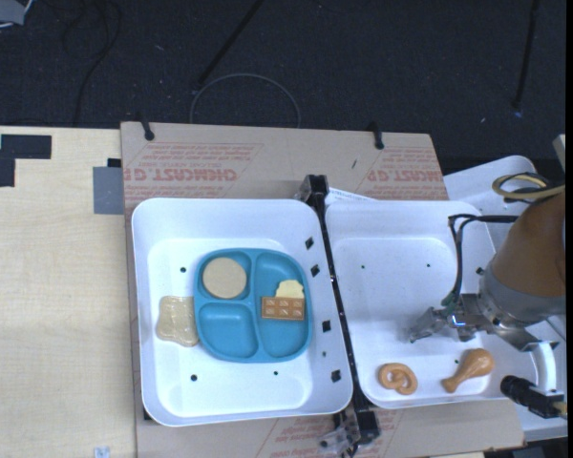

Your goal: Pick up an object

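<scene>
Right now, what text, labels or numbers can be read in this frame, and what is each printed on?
"CHEMCAST GP", red, upside down, on the cardboard sheet behind the left bin.
The same red print, right of it, behind the right bin: too blurred to read.
Red print on the cardboard's front edge: too small to read.

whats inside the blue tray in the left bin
The blue tray holds a round tan biscuit in its upper-left compartment and a brown waffle piece with a pale yellow chunk in the right one. The lower-left compartment looks bare. Anything beneath the food is covered.
</scene>
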Available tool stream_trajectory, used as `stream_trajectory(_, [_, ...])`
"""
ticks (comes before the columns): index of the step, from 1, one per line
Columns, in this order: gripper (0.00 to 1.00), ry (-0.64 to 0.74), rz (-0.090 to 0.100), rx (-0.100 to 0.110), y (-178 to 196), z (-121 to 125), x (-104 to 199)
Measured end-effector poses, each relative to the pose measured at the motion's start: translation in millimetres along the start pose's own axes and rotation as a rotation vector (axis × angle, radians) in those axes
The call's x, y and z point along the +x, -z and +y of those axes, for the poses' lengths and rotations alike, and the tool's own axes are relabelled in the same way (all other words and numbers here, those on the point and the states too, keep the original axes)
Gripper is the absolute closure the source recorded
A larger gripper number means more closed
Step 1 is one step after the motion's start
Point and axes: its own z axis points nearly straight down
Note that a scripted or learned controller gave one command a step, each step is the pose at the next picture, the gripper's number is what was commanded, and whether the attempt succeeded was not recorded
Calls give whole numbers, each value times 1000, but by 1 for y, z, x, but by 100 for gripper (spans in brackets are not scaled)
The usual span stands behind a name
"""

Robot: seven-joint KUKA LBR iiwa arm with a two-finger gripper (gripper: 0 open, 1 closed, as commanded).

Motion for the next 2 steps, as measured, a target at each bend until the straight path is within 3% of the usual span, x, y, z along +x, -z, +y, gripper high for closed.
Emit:
stream_trajectory(1, [0, -1, -2, -4, -16, 0, 1])
stream_trajectory(2, [100, -6, -2, -6, -4, 0, 0])
